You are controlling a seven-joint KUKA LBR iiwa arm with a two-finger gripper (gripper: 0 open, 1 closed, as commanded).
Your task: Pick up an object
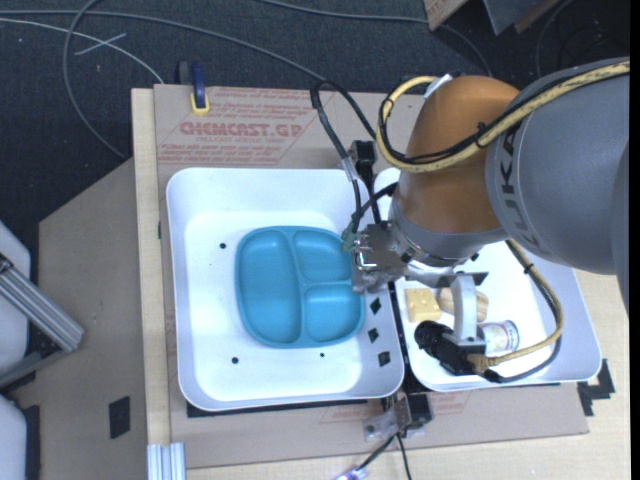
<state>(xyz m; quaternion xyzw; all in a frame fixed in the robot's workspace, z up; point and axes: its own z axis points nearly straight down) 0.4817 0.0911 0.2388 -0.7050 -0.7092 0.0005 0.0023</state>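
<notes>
Dark carpet (80,118) lies around your bench (90,258), with thin grey cables (100,43) looping across it at the far left. At the left edge a piece of aluminium rail (35,308) pokes in beside the bench. On the far side of the bench a brown printed sheet (240,128) is pinned by a small blue and yellow clamp (198,88).

Moving right, you come to the left bin (200,218). A blue divided plate (290,288) lies flat in its middle, with three compartments facing up and white floor showing around it.

The gripper (365,263) is at the plate's right rim, close to the wall between the two bins. You cannot tell whether it is spread or pressed together, as the wrist hides it from above. You also cannot tell whether it is touching the plate.

The arm (570,168) reaches in from the right, and its orange band (460,158) sits over the far part of the right bin (570,338). In that bin a pale yellow block (424,303) shows just under the wrist, near the dividing wall.
</notes>
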